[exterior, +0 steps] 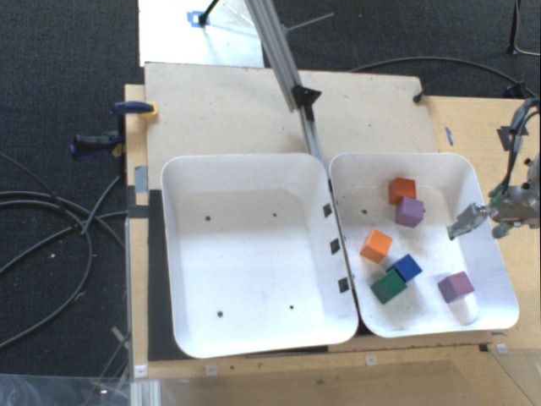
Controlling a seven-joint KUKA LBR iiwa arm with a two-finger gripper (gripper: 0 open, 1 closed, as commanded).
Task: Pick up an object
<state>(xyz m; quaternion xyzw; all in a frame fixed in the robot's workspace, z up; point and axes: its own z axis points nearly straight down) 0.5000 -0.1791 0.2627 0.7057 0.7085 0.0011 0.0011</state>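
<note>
1. Nearest cam: front rim of the right bin, w/ a purple cube sitting just inside its front-right corner, something pale just below it – can't ID.
2. Rest of the blocks, all in the right bin: green cube touching blue cube, orange cube just behind those, then a darker orange cube touching a second purple cube toward the back. Left bin alongside.
3. Gripper at the right bin's right wall, coming in from the right, over bare floor, nothing between the fingers. Open or shut – can't tell, too small/blurred.
4. Why so: looks like a scattered pick set, no order; the touching pairs leave little finger room, my guess.
5. Best target imo: front purple cube, stands apart from the others, near the gripper.
6. Orientation: cubes, so no long axis. Front purple cube sits flat, faces turned slightly off the bin walls; jaws would need to match that yaw.
</note>
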